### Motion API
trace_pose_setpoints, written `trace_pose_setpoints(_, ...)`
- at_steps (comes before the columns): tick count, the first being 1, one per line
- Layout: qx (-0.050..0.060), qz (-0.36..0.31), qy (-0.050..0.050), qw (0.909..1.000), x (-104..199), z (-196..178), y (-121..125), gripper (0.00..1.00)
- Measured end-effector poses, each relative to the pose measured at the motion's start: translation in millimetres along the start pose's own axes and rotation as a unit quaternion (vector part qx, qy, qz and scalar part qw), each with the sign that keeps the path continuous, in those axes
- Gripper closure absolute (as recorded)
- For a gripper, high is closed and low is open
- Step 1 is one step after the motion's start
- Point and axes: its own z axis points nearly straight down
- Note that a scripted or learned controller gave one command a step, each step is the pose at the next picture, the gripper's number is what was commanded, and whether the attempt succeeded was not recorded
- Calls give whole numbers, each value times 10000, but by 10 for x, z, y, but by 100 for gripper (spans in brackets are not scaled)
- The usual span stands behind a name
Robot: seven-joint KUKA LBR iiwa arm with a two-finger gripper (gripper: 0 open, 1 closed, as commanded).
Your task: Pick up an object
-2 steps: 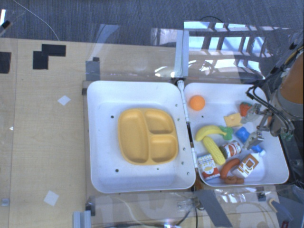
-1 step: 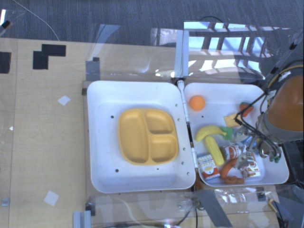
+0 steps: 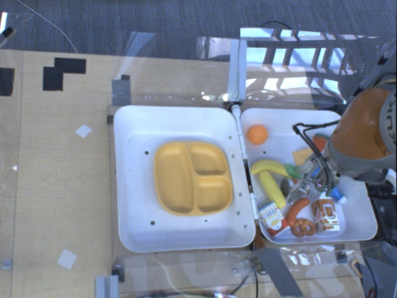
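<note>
Camera view: end effector (image 3: pixel 308 180) low in right bin (image 3: pixel 366 228) near table's right edge, finger state unreadable, beside corn cob (image 3: pixel 272 187) and red sausage (image 3: pixel 296 208); sausage looks light, smooth, probably slippery — grip mid-length across its width.

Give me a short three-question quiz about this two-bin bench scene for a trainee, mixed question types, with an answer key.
1. True or false: the yellow divided plastic plate lies in the left white bin.
2. Multiple choice: the small round orange ball sits in which part of the right white bin? A) far-left corner B) near-right corner C) centre
3. Fill in: the yellow corn cob lies right beside a yellow ____.

Key
1. True.
2. A.
3. Banana. The arm's hand hangs over this cluttered bin, near the red sausage.
</note>
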Motion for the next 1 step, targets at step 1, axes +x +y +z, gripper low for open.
trace_pose_setpoints(1, -25, -392, -93, 9992, 190, 23, -253, 0)
